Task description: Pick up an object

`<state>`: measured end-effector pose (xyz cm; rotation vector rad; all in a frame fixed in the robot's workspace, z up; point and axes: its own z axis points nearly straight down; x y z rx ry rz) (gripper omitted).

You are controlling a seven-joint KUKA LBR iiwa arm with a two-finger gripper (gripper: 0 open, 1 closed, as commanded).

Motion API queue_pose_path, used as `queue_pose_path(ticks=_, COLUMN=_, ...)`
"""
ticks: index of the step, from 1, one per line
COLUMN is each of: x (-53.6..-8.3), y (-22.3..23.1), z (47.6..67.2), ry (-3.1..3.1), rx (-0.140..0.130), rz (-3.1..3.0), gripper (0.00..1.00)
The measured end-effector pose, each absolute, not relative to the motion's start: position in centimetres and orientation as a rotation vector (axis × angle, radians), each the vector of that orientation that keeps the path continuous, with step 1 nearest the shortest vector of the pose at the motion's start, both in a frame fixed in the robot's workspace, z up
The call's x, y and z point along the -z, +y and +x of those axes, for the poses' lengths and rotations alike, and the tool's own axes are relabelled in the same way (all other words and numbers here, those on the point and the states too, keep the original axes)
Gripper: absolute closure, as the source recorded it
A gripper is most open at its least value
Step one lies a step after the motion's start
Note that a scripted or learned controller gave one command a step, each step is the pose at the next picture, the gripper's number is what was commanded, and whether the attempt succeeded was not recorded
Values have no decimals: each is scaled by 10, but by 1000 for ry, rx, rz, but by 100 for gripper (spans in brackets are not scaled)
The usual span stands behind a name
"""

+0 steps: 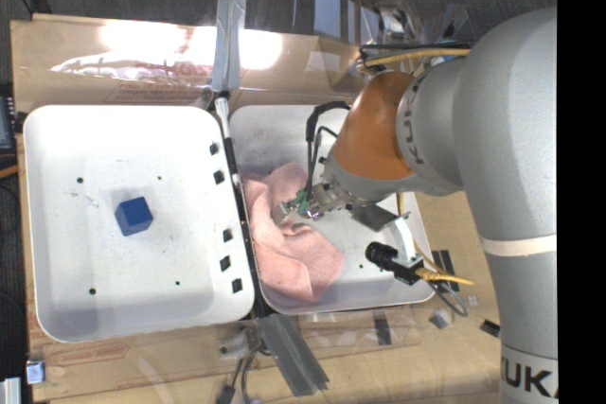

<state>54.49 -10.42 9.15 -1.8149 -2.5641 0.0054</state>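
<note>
Pincer (300, 207): positioned low over the pink cloth (295, 253), at or touching its upper folds. Whether it is released or clenched cannot be told from this angle, and no grasp can be confirmed.

Pink cloth: crumpled, lying in the left half of the right bin (275, 130), against the wall that borders the neighbouring bin. It runs from the bin's middle towards its near edge.

Arm (473, 118): grey, with an orange band (371, 142) above the wrist. It enters from the right and covers much of the right bin.

Left bin (114, 137): holds one blue cube (133, 215), left of centre, well apart from the pincer.

Both bins sit side by side on the brown surface (57, 43).
</note>
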Motion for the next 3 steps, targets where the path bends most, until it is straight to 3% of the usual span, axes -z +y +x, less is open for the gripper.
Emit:
queue_pose_path(ticks=1, x=-92, y=-107, z=555, ry=-2569, rx=-3, rz=-1809, gripper=0)
queue_pose_path(ticks=3, x=-92, y=-101, z=536, ry=-2575, rx=-5, rz=-1798, gripper=0)
